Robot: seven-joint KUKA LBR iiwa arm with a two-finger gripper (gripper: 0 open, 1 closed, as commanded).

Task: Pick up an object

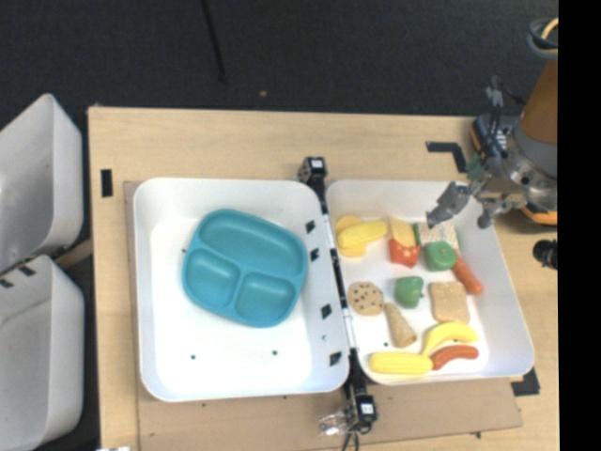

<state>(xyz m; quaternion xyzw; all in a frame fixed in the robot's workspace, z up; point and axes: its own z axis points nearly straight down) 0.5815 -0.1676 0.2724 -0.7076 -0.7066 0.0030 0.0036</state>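
Wooden table (235, 144) carries two white bins; the left bin (150, 346) holds a teal divided plate (246, 267), the right bin (512, 336) toy food. Grey jaws (451, 203), apart and empty, hover over its far edge, likely lining up on the green toy vegetable (439, 256).

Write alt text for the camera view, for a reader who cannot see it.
A grey robot arm reaches in from the right, its gripper poised over the upper part of the right white bin, which is crowded with toy food, including a banana, a cookie and corn. The left bin holds a blue divided plate.
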